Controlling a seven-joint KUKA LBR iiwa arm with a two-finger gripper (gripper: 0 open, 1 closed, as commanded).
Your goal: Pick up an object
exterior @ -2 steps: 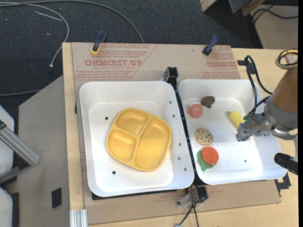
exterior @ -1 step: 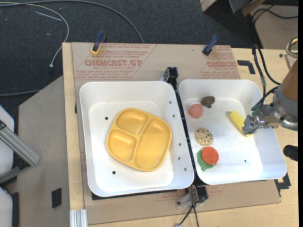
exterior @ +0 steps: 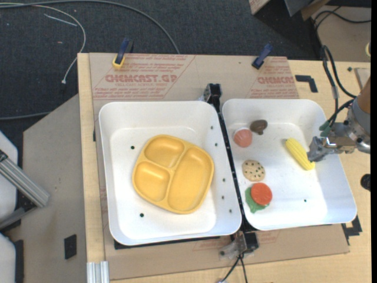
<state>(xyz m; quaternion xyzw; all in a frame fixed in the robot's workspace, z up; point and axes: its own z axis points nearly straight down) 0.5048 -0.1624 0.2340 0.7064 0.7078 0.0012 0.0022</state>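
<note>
Right bin (exterior: 336, 208) holds corn (exterior: 298, 153) just beside gripper (exterior: 317, 149).

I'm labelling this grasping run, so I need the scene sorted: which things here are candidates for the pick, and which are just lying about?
Belong to the job:
gripper, at the right bin's right side
corn cob, beside the gripper
cookie
tomato
pink round piece
small brown piece

Just lying about:
yellow divided plate in the left bin
blue clamps
</note>
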